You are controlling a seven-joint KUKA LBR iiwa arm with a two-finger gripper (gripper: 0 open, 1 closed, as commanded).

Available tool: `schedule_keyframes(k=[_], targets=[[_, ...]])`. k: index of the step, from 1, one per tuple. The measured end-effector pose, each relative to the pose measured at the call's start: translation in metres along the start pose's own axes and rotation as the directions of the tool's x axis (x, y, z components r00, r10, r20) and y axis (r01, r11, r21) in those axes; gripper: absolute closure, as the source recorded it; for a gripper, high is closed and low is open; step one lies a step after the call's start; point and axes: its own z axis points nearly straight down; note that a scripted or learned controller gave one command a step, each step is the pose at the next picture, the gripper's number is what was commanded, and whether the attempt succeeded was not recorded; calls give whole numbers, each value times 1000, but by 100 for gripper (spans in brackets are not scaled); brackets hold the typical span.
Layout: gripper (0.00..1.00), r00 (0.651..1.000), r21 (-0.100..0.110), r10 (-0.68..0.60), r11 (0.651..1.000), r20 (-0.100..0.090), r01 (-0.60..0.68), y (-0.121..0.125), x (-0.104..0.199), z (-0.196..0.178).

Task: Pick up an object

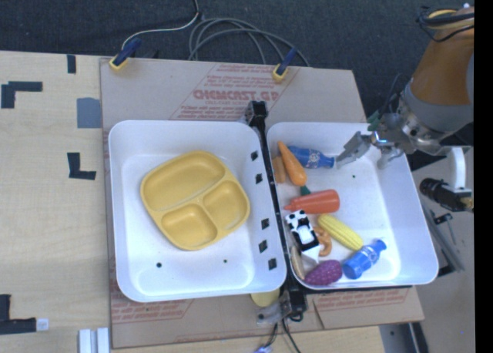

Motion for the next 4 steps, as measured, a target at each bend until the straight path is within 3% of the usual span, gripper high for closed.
schedule_keyframes(k=[1,2,3,4], targets=[[0,1000,2,-4,1000,0,4,48,49,136],[0,1000,51,11,999,7,-11,88,36,160],[0,1000,46,13,999,8,-13,87,36,159],[0,1000,1,9,1000,13,-9,72,40,156]])
